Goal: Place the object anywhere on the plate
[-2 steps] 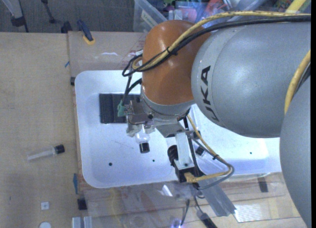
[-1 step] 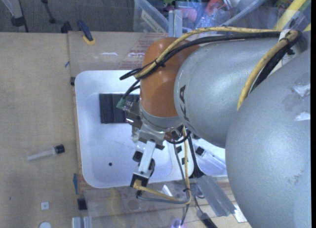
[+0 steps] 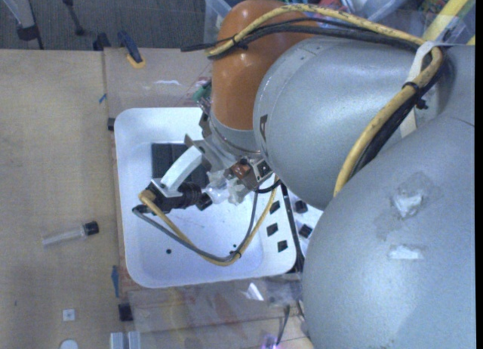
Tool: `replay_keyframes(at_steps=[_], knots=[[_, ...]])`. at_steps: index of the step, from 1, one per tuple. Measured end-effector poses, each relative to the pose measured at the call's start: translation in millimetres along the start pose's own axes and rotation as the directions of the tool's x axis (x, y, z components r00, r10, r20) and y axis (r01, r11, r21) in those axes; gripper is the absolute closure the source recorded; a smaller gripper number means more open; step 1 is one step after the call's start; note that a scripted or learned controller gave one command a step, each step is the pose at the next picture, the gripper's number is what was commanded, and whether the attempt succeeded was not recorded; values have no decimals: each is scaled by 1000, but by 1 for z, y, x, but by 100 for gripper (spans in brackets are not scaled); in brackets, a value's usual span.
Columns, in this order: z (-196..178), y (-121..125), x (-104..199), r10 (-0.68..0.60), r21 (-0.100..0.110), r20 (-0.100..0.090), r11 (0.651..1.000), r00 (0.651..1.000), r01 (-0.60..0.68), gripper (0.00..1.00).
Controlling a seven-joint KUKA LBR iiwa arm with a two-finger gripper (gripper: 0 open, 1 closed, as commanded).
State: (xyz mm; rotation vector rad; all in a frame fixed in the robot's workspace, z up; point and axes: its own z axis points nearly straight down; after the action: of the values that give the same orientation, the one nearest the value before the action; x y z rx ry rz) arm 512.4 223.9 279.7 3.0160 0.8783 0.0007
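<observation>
The black square (image 3: 167,160), perhaps the plate, lies just beside the gripper (image 3: 225,187), whose grip I cannot tell.

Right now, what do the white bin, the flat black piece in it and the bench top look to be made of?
White bin: likely moulded plastic, smooth with a slight sheen and rounded corners. Flat black piece: matte and thin; it could be plastic, rubber or foam, and the view cannot settle which. Bench top: pale wood or plywood, matte, with faint grain.
</observation>
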Motion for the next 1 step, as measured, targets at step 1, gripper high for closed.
replay_keyframes(at_steps=[1], knots=[[40,33,52,-457,1,2,889,889,457,100]])
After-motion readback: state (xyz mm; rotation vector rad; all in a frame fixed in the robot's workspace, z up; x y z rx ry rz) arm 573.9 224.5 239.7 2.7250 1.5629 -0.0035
